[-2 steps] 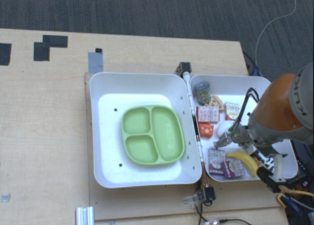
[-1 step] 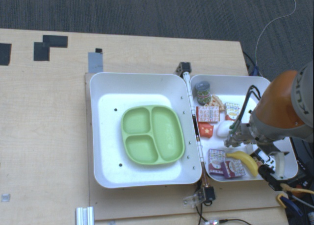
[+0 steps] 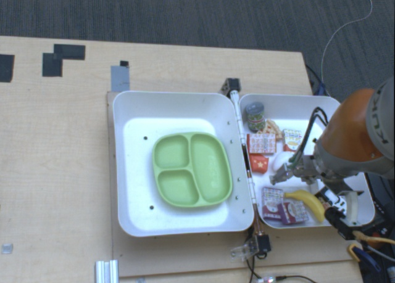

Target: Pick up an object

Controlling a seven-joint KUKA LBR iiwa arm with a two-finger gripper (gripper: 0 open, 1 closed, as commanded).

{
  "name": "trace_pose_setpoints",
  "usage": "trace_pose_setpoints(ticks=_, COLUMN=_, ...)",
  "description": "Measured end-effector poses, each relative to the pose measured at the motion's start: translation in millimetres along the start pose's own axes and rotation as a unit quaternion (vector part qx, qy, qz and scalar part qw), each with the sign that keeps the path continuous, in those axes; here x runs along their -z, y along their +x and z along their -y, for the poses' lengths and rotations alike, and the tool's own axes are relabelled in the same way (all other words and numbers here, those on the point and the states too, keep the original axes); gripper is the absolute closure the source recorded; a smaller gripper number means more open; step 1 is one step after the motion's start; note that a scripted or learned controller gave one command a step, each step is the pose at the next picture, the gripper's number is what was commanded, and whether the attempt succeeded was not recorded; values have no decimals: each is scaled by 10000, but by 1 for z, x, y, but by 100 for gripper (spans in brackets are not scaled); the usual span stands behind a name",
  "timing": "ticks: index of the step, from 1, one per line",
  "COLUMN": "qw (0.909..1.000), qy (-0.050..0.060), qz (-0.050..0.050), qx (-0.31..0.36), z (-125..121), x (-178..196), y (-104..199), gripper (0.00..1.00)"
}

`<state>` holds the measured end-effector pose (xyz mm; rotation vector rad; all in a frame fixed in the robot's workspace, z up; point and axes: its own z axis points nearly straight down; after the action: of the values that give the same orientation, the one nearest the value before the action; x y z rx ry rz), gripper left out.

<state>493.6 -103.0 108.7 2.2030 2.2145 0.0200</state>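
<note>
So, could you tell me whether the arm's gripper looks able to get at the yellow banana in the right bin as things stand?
Probably yes. The gripper hovers in the right white bin, just left of the yellow banana, which lies on top of a purple packet with nothing over it.

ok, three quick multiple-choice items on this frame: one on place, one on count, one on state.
1. Where does the green plate lie?
A. left bin
B. right bin
C. bare bench

2. How many compartments does it have?
A. two
B. three
C. four

3. How does the banana rest?
A. on the plate
B. hanging from the arm
C. lying in the right bin

Answers:
1 A, it sits in the middle of the left bin.
2 B, two ridges divide it into three.
3 C, it lies in the right bin beside a purple packet, below the gripper.
</note>
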Motion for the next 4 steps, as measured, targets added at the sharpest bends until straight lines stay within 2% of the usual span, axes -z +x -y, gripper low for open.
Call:
trace_pose_setpoints(ticks=1, qw=10000, qy=61, qz=-2, qx=-16, z=5, x=-22, y=18, gripper=0)
trace_pose_setpoints(ticks=2, qw=10000, qy=24, qz=-2, qx=-4, z=2, x=-10, y=18, gripper=100)
trace_pose_setpoints(ticks=3, qw=10000, qy=26, qz=-3, qx=-5, z=2, x=-10, y=18, gripper=0)
trace_pose_setpoints(ticks=4, qw=10000, qy=5, qz=-4, qx=9, z=0, x=0, y=19, gripper=100)
